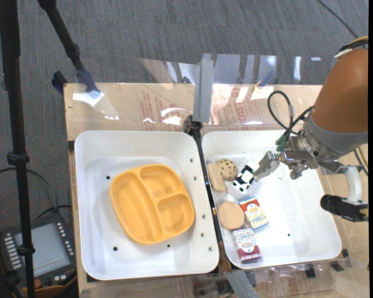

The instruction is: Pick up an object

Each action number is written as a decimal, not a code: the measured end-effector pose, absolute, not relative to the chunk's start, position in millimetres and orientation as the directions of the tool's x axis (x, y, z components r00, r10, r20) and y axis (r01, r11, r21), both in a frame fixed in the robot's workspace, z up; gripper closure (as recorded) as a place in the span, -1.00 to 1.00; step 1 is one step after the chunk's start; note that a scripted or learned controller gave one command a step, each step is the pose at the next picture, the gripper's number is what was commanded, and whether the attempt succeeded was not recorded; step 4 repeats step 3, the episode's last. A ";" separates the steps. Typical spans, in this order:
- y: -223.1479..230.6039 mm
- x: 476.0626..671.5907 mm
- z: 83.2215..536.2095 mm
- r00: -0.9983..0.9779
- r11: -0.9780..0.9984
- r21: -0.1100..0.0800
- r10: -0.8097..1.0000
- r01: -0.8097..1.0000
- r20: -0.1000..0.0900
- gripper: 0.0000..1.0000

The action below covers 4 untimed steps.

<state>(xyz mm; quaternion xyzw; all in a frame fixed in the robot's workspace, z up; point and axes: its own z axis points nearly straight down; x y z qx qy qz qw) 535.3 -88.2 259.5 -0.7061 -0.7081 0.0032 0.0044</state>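
Observation:
The right bin (pixel 311 228) holds several small items along its left side. A chocolate-chip cookie (pixel 225 168) lies beside a tan wafer (pixel 215 177), and a black-and-white spotted piece (pixel 243 179) sits just right of them. Below are a round tan disc (pixel 230 215), a small orange-and-white box (pixel 255 214) and a red box (pixel 247 244). My gripper (pixel 265 165) hangs low over this bin, reaching in from the right, its tip just above and right of the spotted piece. Whether it touches that piece is unclear.
The left bin (pixel 90 228) carries a yellow divided plate (pixel 152 202). A grey upright post (pixel 203 95) stands behind the seam between the bins. Cables (pixel 280 107) loop off the wrist. A black tripod pole (pixel 12 135) stands at far left.

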 end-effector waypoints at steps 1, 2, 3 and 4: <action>-114.5 499.5 90.6 0.072 -0.072 -0.001 0.997 0.997 0.002 -1.00; -114.5 496.4 92.0 0.076 -0.076 -0.016 0.997 0.997 0.005 1.00; -51.2 528.6 202.2 -0.034 0.034 -0.007 0.999 0.999 0.001 1.00; -51.2 528.6 202.2 -0.034 0.034 -0.007 0.999 0.999 0.001 1.00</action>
